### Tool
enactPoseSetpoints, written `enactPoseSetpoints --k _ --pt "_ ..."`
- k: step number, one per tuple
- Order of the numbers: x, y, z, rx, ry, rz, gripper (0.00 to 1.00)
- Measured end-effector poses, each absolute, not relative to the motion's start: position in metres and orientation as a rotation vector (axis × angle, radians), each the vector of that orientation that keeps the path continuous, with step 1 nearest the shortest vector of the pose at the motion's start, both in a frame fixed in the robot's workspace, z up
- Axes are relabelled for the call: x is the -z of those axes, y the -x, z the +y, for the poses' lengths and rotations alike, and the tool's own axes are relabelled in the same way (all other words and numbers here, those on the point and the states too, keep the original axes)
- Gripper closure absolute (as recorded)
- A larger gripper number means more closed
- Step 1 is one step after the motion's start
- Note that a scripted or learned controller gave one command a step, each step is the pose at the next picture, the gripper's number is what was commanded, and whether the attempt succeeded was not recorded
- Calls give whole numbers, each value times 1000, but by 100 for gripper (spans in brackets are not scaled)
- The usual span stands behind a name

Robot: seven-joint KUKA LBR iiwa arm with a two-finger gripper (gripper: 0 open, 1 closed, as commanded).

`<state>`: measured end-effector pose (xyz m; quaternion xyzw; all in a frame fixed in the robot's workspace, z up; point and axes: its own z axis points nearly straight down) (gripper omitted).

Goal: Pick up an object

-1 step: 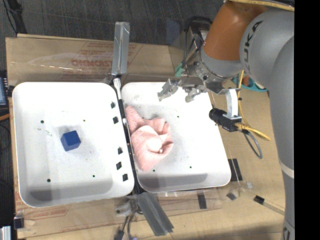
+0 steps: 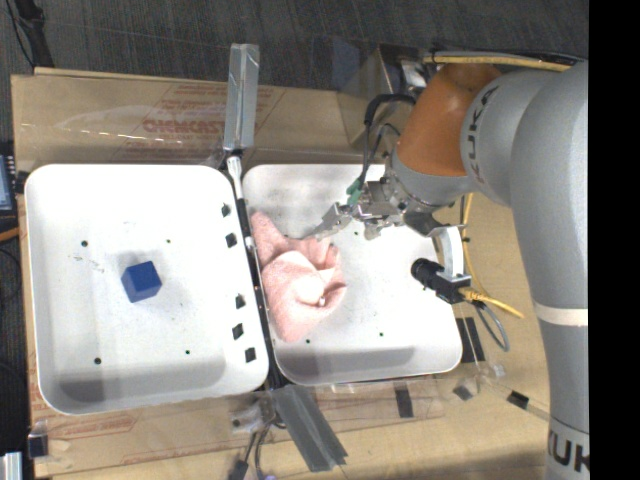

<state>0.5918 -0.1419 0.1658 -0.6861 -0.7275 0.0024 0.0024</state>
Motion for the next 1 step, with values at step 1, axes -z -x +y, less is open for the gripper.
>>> enactPoseSetpoints --k 1 --pt "-92 -571 -156 -2 2105 -2330 0"
